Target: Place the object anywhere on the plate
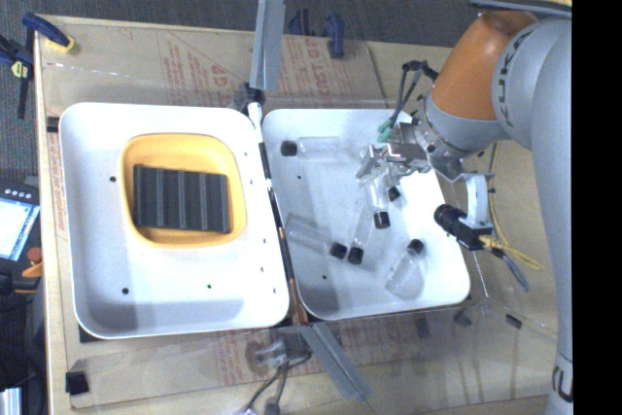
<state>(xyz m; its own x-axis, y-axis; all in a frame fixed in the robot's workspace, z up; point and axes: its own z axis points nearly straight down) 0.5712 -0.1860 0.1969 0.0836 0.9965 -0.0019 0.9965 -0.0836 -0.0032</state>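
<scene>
Camera view, looking down at a slant: two shallow white bins sit side by side on a plywood worktop (146, 49). The left bin (87, 238) holds a yellow plate (180, 151) with rounded corners, and a dark, ribbed rectangular insert (182, 197) lies across the middle of that plate.

The right bin (321, 292) holds several clear plastic vials with black caps. One vial (303, 149) lies near the far left corner of this bin, with its cap toward the left. Another vial (313, 236) lies on its side toward the near left, and a further vial (406, 269) rests near the bin's near right corner. More of them are clustered around the middle, just beside the gripper.

The grey arm (544, 112) with its orange band (466, 78) reaches in from the right, and the gripper (381, 165) hangs over the far middle of the right bin, well apart from the plate. Whether the fingers are open or closed cannot be told, as clear vials and metal parts blur together there.
</scene>
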